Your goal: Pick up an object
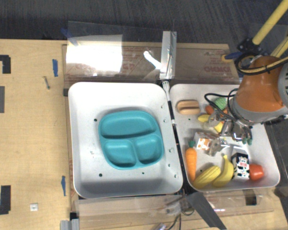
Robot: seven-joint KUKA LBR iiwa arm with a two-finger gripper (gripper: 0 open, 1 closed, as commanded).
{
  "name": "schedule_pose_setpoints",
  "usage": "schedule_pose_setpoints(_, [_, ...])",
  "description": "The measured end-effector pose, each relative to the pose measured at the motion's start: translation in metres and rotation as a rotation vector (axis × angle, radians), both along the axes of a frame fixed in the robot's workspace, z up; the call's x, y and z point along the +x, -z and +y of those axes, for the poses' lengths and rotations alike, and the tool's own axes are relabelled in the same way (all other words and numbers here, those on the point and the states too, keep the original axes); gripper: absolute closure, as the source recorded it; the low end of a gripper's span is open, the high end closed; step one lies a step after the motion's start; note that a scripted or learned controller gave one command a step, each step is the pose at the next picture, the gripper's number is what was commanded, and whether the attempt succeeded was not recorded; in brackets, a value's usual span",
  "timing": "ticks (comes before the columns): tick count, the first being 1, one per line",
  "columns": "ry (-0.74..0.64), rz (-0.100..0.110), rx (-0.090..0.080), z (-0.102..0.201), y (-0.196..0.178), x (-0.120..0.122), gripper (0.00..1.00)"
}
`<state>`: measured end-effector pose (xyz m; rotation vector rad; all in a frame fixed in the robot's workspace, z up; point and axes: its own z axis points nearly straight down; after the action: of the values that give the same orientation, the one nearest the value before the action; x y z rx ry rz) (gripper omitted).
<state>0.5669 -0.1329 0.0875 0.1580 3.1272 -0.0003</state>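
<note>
The arm's jaws (224, 134) reach down into the right bin (271, 152) among toy food; whether they are released or clenched I cannot tell. Bananas (215, 173) and a carrot (191, 161) lie nearby. The left bin (81, 128) holds a teal tray (131, 139).

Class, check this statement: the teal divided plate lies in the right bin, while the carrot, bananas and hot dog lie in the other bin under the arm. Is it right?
Not quite. The camera view shows the teal divided plate in the left bin, not the right. The carrot, bananas and hot dog do lie in the other bin, under the arm.
</note>
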Motion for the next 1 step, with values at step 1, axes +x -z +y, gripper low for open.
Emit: schedule_pose_setpoints(1, [-0.176,0.018,-0.004,0.0319,0.0006,0.0474,0.0])
